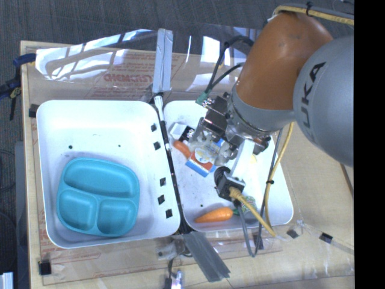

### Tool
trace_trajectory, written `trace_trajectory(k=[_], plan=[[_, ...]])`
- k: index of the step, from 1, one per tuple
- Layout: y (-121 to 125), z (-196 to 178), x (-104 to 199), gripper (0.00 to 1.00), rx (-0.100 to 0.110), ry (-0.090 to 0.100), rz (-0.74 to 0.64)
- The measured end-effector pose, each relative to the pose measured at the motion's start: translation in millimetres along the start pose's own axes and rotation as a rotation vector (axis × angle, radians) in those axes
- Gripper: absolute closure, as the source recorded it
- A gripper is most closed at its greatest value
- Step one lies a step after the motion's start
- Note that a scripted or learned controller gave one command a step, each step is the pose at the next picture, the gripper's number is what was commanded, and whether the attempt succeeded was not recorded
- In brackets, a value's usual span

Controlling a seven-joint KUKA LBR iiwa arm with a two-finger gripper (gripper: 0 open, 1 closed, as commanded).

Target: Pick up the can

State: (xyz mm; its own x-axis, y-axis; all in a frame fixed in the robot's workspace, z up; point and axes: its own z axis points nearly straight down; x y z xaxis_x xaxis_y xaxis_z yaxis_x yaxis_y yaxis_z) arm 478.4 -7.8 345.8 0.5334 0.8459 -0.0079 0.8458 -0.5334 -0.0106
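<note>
From my remote station I see the can (201, 156) lying in the right bin (278, 212), toward its 10 o'clock part, directly under the wrist of the arm (283, 71). It looks like a small tin on its side, with a pale round end facing up, an orange patch at its 9 o'clock side and a blue label part at its 6 o'clock side; much of it is covered, so I cannot read its full shape. I judge it is light, stiff and smooth, so it can roll or slip, and I would take it across the round body, not on the end rims. The jaws (212, 144) are low over it, but I cannot tell their state. A carrot (215, 215) lies at 6 o'clock in the same bin, well apart. In the left bin (51, 116) rests a blue divided plate (98, 195).
</note>
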Motion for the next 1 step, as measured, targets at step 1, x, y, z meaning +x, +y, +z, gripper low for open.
trace_trajectory(k=[1], plan=[[18.1, 146.8, -30.8, 1.0, -0.004, 0.005, 0.028]])
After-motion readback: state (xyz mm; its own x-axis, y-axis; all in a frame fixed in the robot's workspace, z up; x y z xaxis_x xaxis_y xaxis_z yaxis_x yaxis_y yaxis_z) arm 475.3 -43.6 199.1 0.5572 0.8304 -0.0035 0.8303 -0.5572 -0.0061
